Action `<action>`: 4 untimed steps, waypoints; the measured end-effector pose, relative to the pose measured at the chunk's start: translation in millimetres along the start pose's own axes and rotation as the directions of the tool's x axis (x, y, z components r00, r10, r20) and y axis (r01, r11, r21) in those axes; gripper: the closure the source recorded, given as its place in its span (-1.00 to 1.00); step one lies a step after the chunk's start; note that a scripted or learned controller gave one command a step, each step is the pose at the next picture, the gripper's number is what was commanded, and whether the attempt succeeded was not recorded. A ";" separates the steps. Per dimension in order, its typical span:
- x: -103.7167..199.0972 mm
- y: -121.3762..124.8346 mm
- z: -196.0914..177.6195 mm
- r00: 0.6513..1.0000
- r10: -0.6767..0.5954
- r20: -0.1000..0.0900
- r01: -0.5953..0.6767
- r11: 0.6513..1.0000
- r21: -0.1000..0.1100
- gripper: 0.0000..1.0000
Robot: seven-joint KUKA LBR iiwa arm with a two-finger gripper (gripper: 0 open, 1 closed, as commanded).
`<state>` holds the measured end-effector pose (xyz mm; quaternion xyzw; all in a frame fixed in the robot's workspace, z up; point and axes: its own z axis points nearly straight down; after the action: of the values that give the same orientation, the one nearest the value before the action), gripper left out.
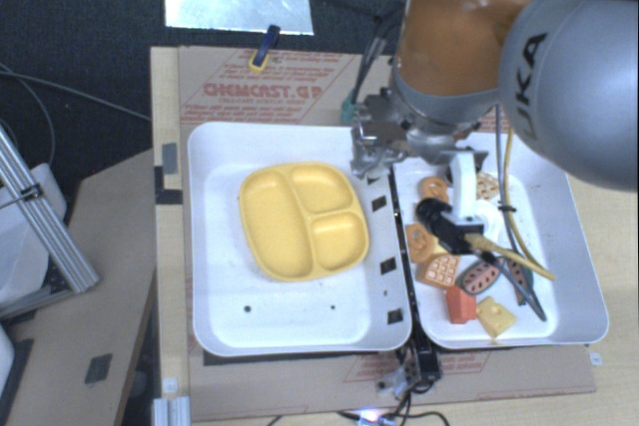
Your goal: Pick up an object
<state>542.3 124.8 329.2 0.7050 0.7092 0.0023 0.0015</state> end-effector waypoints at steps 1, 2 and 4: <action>0.1 0.6 -10.3 1.000 -0.004 0.000 0.004 1.000 -0.002 1.00; 0.3 1.3 -21.0 1.000 -0.008 0.000 0.008 1.000 -0.004 1.00; -99.9 -32.5 -13.5 1.000 0.016 0.004 -0.016 1.000 0.001 1.00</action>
<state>510.3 24.7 342.4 0.7106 0.7036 0.0007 0.0025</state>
